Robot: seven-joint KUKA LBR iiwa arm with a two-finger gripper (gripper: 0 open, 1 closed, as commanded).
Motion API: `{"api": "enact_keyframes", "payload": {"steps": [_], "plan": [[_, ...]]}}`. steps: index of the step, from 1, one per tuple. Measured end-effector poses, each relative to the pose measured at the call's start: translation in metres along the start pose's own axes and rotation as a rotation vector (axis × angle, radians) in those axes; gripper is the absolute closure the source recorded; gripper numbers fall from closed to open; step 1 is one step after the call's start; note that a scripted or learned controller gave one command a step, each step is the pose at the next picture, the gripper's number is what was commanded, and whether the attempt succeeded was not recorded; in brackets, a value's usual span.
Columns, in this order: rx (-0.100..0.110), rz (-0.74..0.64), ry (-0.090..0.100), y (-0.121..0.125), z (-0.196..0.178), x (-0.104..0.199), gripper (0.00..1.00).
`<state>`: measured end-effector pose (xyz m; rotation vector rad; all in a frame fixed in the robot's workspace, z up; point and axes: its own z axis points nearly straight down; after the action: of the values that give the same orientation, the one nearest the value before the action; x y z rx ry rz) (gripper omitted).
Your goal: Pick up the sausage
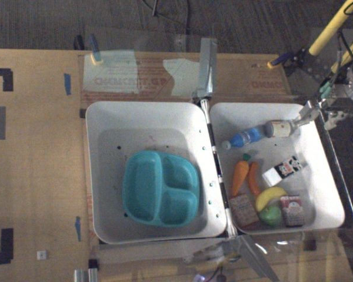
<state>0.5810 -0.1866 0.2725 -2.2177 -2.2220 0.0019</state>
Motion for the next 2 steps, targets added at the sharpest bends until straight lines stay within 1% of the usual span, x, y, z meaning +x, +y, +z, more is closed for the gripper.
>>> {"api": "enact_keyframes", "payload": {"steps": [1,2], "plan": [[0.001,0.117,0.0,-0.077,0.136,0.046,0.0],[-0.006,0.297,-0.003,-0.074,0.185,0.083,0.0]]}}
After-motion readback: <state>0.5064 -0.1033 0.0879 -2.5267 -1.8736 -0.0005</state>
